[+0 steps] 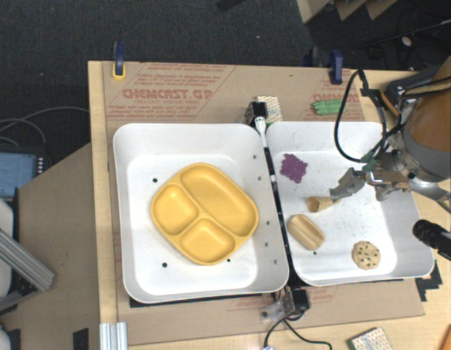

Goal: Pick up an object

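Note:
The right bin (401, 268) holds several small items. A purple piece (293, 167) lies near its back left. A small tan piece (320, 204) sits at the middle, a tan bread roll (306, 232) lies in front of it, and a round speckled cookie (365, 254) rests near the front. My gripper (337, 191) reaches in from the right, tilted down to the left. Its tip hangs just right of and above the small tan piece. I see nothing held in it.
The left bin (130, 217) carries a yellow divided plate (203, 213). A black cable (342, 122) loops over the back of the right bin. A green item (327, 108) lies on the bench behind that bin. The arm's body (430, 141) overhangs the right rim.

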You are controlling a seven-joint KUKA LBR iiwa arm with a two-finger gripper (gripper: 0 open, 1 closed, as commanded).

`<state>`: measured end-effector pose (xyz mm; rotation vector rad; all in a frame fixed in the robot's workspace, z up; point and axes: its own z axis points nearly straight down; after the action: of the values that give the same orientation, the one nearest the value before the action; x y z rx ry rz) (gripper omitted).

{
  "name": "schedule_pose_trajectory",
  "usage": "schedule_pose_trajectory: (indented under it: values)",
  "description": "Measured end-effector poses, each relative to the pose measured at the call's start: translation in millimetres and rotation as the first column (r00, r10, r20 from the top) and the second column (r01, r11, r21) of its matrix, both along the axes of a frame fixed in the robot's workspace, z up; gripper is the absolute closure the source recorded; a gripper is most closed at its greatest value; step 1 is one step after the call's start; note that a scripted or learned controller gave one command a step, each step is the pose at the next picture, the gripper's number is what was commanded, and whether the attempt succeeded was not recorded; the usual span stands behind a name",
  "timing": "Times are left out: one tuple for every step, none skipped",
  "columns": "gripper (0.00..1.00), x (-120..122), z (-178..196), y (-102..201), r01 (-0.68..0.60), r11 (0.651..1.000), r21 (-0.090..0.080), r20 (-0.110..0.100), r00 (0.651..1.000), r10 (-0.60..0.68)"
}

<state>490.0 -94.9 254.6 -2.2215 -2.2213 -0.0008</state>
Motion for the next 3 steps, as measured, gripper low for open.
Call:
schedule_pose_trajectory:
  values:
    - [0.0,64,-91,-28,0.001,1.0,-0.001,-0.003,1.0,-0.001]
    - [0.0,56,-174,-45,0.003,1.0,0.001,-0.004,1.0,-0.003]
    - [0.0,86,-170,-15,-0.004,1.0,-0.001,0.003,1.0,0.004]
